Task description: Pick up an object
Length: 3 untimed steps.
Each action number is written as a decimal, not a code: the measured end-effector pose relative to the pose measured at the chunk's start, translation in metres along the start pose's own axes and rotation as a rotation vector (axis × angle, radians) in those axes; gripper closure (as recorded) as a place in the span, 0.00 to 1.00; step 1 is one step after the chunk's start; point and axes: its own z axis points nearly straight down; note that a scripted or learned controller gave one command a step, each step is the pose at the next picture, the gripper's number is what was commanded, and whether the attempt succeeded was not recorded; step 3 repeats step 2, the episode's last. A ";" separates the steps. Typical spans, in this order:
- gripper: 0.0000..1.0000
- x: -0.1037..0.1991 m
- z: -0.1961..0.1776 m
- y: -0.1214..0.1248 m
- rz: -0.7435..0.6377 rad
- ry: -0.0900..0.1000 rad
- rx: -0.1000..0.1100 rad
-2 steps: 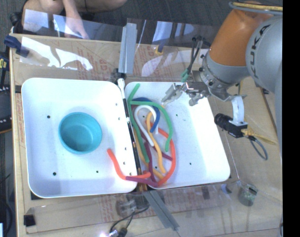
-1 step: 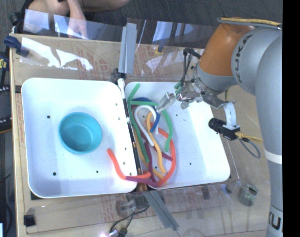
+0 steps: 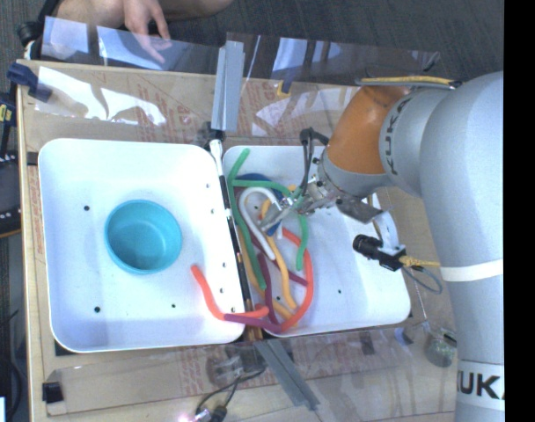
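My gripper (image 3: 281,211) hung over a tangle of soft, bendy cords (image 3: 272,262) along the right bin's (image 3: 373,301) left edge; jaw state unclear. One round blue bowl (image 3: 144,236) sat in the left bin (image 3: 65,315).

The grey arm (image 3: 452,192) reaches in from the right, its orange band (image 3: 364,134) bent just above the wrist — the gripper (image 3: 289,205) beyond it points left and downward, fingertips low.

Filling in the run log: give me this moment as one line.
arm: over right bin | gripper: down in flexible-strip pile | grasp: unclear | blue bowl: left bin
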 end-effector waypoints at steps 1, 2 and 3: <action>1.00 -0.001 -0.010 -0.001 -0.003 0.000 0.002; 1.00 0.052 -0.132 0.040 -0.011 -0.001 -0.001; 1.00 0.052 -0.132 0.040 -0.011 -0.001 -0.001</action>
